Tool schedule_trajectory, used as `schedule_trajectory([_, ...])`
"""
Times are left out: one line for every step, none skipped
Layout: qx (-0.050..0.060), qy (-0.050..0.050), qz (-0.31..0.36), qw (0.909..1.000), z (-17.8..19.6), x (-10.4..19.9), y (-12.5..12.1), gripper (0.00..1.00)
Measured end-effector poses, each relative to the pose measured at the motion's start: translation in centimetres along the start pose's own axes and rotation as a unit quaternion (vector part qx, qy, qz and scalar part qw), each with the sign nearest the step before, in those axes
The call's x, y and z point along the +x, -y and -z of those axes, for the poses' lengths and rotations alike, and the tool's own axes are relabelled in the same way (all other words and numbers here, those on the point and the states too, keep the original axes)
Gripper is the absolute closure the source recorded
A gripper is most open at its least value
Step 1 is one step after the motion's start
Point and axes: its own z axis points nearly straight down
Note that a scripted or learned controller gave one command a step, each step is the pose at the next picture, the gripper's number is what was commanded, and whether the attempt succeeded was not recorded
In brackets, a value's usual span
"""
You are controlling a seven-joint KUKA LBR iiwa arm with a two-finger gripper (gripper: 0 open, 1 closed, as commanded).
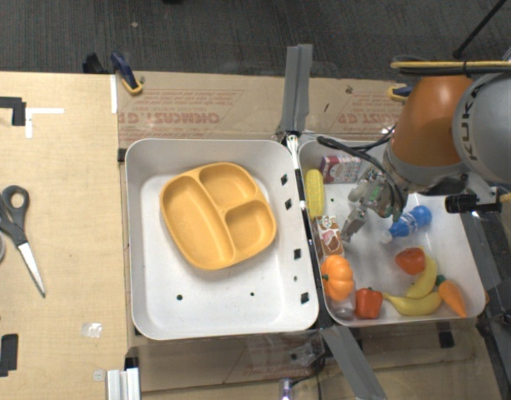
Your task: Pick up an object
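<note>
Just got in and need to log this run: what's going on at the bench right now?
The robot arm reaches into the right bin, its gripper low among toy food: a corn cob, an orange pumpkin, a banana and a blue bottle. Nothing shows between its fingers. The left bin holds a yellow divided plate.
</note>
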Motion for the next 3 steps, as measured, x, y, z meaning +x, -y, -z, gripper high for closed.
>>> schedule_trajectory([0.0,0.001,0.011,0.9999,3.6,-4.7,6.5,0.0])
schedule_trajectory([0.0,-0.001,-0.037,0.9993,0.0,-0.4,6.3,0.0])
schedule_trajectory([0.0,0.001,-0.025,0.9997,0.1,-1.4,-1.1,0.0])
